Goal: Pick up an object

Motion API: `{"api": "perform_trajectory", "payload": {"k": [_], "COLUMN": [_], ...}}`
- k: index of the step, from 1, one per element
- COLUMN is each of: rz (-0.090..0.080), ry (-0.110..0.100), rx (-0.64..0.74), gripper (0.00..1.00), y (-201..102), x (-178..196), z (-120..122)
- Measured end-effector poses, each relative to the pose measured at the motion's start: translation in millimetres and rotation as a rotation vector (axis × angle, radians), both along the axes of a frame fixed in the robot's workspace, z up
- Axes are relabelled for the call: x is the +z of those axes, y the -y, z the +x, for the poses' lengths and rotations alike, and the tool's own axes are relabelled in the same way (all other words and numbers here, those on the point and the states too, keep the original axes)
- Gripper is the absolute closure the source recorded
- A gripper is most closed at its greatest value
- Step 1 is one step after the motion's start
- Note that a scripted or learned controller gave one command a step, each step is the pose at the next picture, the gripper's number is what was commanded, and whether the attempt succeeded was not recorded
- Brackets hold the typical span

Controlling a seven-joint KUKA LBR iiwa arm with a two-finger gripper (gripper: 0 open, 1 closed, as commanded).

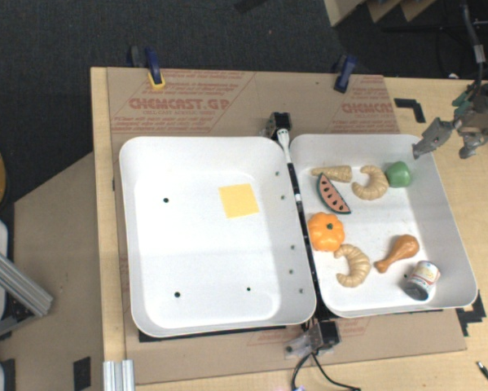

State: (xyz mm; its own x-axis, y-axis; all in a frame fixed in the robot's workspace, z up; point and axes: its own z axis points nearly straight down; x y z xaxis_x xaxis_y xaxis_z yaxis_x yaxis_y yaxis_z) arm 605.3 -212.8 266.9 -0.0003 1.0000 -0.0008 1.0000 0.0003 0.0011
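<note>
The right bin [447, 218] holds several toy foods: a green block [398, 173], a watermelon slice [331, 193], two croissants [371, 183] [354, 265], a small bread piece [333, 173], an orange pumpkin [326, 230], a chicken drumstick [397, 252] and a small tin can [420, 281]. A yellow cheese square [239, 200] lies flat in the left bin [146, 218]. My gripper [450, 143] hovers over the right bin's far right corner, just right of the green block. It is open, with nothing between its fingers.
Both bins rest on a cardboard sheet [227, 96] held by blue clamps [153, 65] at the far edge. A black hinge piece [279, 125] sits between the bins at the back. Cables [317, 357] run out at the front.
</note>
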Motion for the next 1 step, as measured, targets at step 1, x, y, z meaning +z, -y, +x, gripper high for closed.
{"api": "perform_trajectory", "payload": {"k": [1], "rz": [0.003], "ry": [-0.004], "rx": [0.006], "gripper": [0.00], "y": [-46.0], "x": [-114.2], "z": [53.5]}}
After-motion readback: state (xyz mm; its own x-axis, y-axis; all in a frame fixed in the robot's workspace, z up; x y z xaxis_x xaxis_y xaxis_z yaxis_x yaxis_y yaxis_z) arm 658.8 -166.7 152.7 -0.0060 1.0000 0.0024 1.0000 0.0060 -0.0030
